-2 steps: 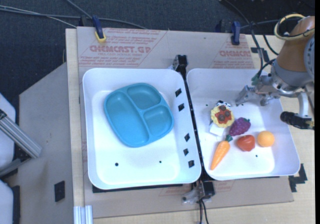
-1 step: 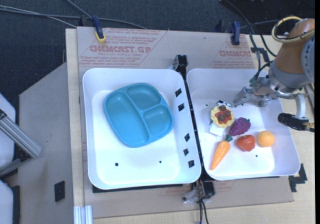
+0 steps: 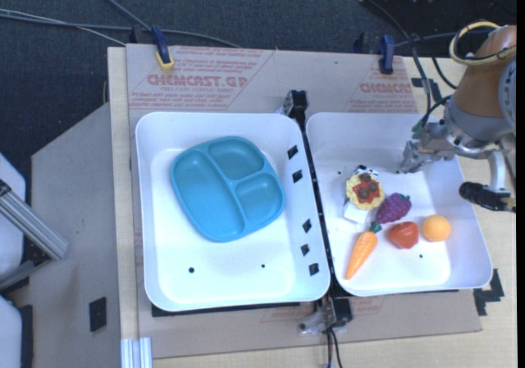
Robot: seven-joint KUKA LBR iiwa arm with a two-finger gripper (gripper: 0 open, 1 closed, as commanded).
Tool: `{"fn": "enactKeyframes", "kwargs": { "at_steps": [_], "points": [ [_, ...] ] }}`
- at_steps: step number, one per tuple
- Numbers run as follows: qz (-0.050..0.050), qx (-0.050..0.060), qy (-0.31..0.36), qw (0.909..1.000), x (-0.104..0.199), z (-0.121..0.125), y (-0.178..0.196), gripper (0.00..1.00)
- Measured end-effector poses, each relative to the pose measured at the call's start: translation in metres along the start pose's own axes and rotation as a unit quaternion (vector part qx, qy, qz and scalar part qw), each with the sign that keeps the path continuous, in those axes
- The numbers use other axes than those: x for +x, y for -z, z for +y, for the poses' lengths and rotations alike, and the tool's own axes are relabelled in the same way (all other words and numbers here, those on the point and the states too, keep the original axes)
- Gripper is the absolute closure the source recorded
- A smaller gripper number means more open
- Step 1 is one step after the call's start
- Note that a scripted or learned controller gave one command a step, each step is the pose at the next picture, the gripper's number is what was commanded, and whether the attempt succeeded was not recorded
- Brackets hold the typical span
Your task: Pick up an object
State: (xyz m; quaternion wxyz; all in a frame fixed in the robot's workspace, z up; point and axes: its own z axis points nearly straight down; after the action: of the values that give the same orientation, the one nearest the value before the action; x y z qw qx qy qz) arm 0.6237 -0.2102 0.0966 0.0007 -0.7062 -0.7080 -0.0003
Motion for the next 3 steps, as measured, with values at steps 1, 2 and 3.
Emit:
{"fn": "enactKeyframes", "kwargs": {
  "at_steps": [1,2,3],
  "points": [
    [-0.002,-0.003,0.000,1.0000,0.004,0.003,0.045,1.00],
    [-0.002,-0.003,0.000,1.0000,0.004,0.007,0.089,1.00],
    [-0.001,-0.003,0.000,1.0000,0.014,0.007,0.141,1.00]
  ]
}}
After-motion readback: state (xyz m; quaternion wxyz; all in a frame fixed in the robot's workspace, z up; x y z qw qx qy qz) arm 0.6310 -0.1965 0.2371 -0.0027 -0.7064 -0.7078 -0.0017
